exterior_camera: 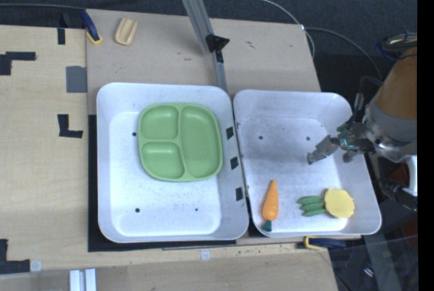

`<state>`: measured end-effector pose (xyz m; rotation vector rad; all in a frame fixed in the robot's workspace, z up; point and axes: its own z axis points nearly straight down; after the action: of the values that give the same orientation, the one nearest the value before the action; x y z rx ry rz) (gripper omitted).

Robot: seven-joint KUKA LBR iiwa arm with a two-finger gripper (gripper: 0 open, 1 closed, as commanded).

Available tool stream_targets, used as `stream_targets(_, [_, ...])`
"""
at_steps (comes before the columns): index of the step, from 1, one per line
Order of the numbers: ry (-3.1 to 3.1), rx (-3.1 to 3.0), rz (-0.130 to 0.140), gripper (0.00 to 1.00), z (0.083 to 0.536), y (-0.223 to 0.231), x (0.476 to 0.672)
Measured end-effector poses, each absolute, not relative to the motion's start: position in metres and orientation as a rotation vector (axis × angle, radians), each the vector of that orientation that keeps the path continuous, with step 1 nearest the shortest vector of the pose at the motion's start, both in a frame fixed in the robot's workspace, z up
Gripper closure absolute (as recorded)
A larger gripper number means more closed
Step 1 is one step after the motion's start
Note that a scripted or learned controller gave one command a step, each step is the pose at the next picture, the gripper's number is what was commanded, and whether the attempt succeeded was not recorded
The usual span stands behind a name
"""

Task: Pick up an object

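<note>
Single fixed camera looking down at a slant from above the bench (271, 59), sitting at middling distance, taking in both white bins (108, 167) side by side, the arm (400, 100) entering from the frame's right

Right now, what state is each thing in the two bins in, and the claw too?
Green divided plate: flat in the left bin, compartments bare.
Toy carrot: lying in the right bin near its front edge, untouched.
Green and yellow toy: lying right of the carrot, apart from it.
Claw: over the right bin's right side, holding nothing visible, apart from both toys.
</note>
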<state>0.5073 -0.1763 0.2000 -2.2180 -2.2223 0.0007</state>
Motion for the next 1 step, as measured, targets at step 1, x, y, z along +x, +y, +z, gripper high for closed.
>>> stream_targets(1, [-2.222, -2.218, 0.001, 0.00, 0.2000, -0.1765, 0.5073])
